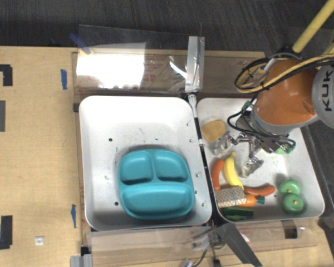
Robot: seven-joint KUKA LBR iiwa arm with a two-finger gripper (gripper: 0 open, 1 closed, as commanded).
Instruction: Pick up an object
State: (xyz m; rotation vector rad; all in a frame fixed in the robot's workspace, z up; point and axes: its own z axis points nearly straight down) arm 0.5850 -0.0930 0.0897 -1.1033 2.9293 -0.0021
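Nearest the camera, at the near edge of the right bin (314,202), lie a green toy vegetable (234,211), a grater-like speckled block (230,196) and an orange carrot (260,191), with a green apple (293,203) to their right. Just beyond them a yellow banana (231,171) lies beside an orange-red piece (216,174). In the left bin (94,149) a teal divided tray (155,182) rests toward the near side. Farther back, the gripper (254,161) hangs above the right bin just right of the banana, its fingers spread apart and nothing between them. A tan round piece (214,129) sits at the bin's far left corner. Clear plastic sheeting (128,65) lies beyond the bins.
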